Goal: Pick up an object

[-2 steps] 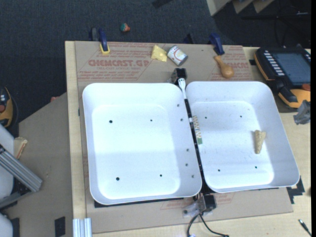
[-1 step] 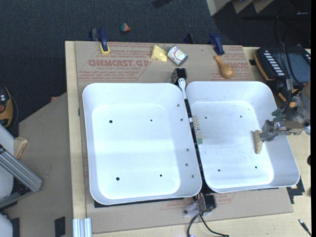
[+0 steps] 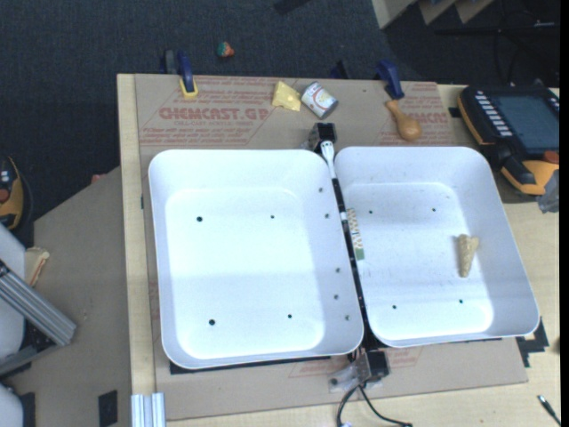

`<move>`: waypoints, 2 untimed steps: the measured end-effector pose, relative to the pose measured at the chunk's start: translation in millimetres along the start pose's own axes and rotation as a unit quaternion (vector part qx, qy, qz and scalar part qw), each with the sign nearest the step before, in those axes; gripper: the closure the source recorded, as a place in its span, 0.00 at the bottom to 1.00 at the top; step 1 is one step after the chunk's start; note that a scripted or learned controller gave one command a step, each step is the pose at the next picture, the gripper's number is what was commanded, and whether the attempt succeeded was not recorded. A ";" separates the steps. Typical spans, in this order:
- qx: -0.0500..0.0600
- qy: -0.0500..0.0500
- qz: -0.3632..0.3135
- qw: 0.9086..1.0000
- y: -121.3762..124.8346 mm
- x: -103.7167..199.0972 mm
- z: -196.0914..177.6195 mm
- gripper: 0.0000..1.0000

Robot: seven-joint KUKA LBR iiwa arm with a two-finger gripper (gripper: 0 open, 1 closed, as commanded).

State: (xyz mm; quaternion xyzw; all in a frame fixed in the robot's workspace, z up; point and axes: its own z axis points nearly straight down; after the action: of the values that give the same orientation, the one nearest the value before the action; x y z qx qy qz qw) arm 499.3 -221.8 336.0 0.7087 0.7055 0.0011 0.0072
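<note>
Camera view looking down on two white bins, a small tan object [image 3: 466, 255] lying alone in the right bin [image 3: 418, 172] toward its right wall, left bin [image 3: 233, 163] sitting beside it, jaws' state impossible to tell

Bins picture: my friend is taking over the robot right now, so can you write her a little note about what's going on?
End effector: I can't report its state from the camera view.
Things: a small tan, cone-like piece lies in the right bin, towards its right side. The left bin sits beside it. A yellow wedge, a little can and a wooden-looking tool lie on the board behind the bins.
Done: nothing lifted yet.
Left: pick up an object; the tan piece looks like the easiest choice, as it lies alone.
</note>
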 end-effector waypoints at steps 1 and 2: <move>0.001 0.003 -0.004 1.000 -0.6 32.1 -49.8 1.00; 0.008 0.006 -0.006 1.000 57.4 92.6 7.0 1.00</move>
State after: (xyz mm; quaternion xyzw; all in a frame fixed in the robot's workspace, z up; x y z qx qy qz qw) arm 557.2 -129.5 328.9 0.7042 0.7100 -0.0004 -0.0027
